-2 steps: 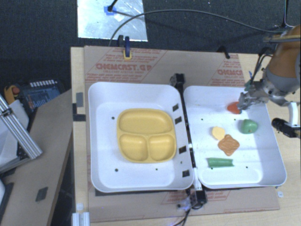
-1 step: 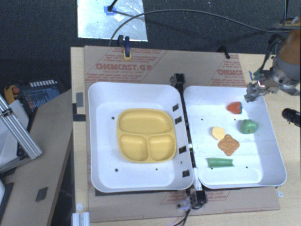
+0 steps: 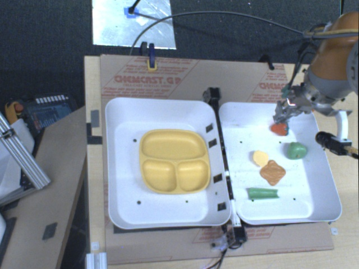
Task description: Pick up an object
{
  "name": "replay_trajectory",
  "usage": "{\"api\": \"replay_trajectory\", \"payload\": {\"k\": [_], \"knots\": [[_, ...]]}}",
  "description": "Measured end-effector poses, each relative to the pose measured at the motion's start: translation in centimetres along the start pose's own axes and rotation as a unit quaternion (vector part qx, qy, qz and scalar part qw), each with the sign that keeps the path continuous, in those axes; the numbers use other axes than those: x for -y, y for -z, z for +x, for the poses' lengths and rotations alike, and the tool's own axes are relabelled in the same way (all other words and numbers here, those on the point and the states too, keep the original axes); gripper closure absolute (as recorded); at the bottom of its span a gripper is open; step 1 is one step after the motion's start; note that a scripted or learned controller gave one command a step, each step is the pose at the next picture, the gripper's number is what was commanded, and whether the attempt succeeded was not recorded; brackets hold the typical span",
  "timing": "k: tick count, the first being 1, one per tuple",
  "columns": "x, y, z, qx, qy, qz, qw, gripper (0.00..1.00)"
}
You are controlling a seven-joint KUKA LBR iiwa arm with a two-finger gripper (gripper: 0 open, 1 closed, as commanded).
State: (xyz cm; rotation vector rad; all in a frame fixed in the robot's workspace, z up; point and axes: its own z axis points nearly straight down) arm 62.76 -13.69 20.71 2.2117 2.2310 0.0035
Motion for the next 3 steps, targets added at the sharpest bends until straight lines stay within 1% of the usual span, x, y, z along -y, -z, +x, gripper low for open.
{"api": "replay_trajectory", "payload": {"k": [1,2,3], "knots": [[-0.8,-0.5,5.0,0.0,0.0,-0.001,1.0,1.0],[-0.1,-0.1,11.1,0.0,0.001,0.0,1.0,1.0],[-0.9,0.5,17.4,-0.001,0.001,-0.001,1.0,1.0]]}}
